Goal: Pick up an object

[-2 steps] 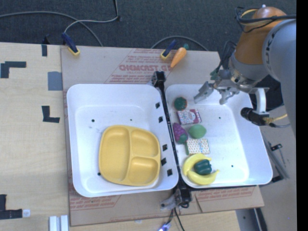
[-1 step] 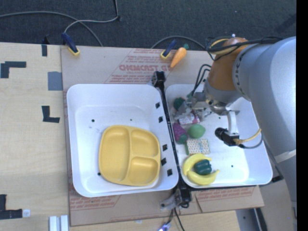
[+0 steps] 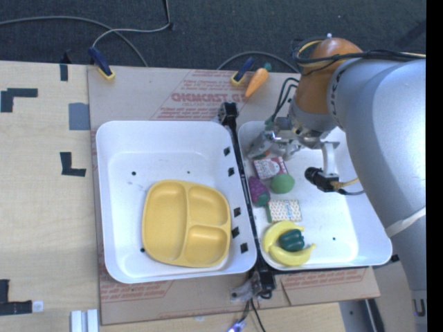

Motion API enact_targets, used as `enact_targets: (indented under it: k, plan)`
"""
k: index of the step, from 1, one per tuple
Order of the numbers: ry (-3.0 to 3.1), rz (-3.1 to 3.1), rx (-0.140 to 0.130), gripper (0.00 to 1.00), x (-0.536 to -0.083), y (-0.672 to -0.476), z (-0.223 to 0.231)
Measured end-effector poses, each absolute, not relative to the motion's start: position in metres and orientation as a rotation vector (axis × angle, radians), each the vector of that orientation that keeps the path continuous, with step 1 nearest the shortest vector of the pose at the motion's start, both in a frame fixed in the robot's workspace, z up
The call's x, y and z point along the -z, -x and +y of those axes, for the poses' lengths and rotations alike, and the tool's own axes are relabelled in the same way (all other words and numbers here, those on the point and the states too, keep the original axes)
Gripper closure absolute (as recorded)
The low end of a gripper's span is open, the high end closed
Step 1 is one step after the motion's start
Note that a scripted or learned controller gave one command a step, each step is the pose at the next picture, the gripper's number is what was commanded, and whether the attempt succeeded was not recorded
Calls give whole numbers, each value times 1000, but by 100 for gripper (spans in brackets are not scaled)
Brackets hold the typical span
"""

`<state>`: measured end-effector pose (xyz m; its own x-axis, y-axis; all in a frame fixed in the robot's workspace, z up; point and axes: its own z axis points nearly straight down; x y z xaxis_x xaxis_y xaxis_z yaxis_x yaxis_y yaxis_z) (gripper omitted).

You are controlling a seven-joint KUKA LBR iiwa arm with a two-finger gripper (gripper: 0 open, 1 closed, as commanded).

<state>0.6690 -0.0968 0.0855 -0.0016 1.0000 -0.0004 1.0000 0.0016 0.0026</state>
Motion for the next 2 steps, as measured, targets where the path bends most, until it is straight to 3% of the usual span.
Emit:
enact_targets:
  k: [1, 2]
  plan:
    - [-2218, 2221, -1, 0, -86, -653, -105]
    - [-2218, 2222, -1, 0, -85, -669, -97]
